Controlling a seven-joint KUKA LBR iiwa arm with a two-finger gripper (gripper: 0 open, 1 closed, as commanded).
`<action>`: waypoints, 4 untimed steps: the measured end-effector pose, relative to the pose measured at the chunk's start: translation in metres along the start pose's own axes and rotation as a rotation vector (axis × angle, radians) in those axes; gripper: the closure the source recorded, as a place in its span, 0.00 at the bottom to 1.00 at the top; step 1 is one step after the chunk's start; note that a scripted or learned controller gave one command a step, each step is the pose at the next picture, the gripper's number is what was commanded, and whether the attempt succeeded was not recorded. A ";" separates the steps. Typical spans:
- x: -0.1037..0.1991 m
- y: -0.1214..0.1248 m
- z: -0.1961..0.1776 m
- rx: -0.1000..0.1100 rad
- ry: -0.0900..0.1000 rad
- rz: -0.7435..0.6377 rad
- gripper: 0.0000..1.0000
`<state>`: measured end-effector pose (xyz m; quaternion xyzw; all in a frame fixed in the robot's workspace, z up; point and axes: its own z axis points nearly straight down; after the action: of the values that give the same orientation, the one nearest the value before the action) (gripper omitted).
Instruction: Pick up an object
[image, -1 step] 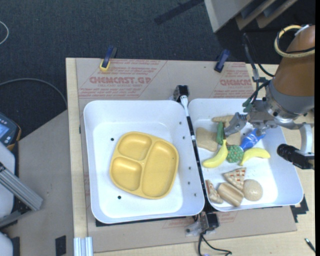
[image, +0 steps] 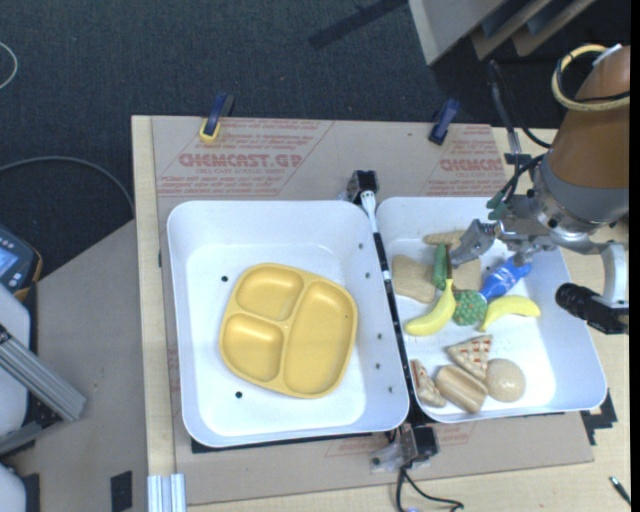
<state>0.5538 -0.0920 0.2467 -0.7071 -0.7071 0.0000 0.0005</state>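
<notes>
The right white shallow plastic bin (image: 575, 385) holds a heap of toy food. Taking the bright yellow plastic banana (image: 434, 315) near the bin's middle as landmark: just right of it, touching, sits a small green knobbly broccoli-like toy (image: 469, 308), and right of that lies a second yellow curved banana piece (image: 514, 309). Above and right of the landmark banana a blue plastic bottle-shaped toy (image: 503, 277) lies tilted, and directly above the banana a slim dark green stick-like piece (image: 440, 267) stands nearly upright in the picture. A tan bread-like slab (image: 410, 277) lies up and left of the banana. Below and right of it are a triangular pizza-slice toy with red dots (image: 471, 354), a round beige bun (image: 505, 380) and a brown sausage-shaped roll (image: 458, 388).

The jaws (image: 500, 236) of the grey arm hover above and right of the banana, over the blue toy's upper end; whether they are spread or closed cannot be told, and nothing shows between them.

Far left of the banana, in the left white bin (image: 195, 260), rests a yellow three-compartment plastic plate (image: 288, 328). Both bins sit on the cardboard-covered table (image: 300, 160).
</notes>
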 end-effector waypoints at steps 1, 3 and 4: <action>0.004 -0.005 0.062 0.007 0.001 0.001 0.00; -0.002 -0.001 0.155 -0.010 -0.004 0.000 0.00; -0.004 0.001 0.139 -0.019 -0.008 0.003 1.00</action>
<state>0.5545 -0.0955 0.1073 -0.7081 -0.7061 -0.0039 -0.0091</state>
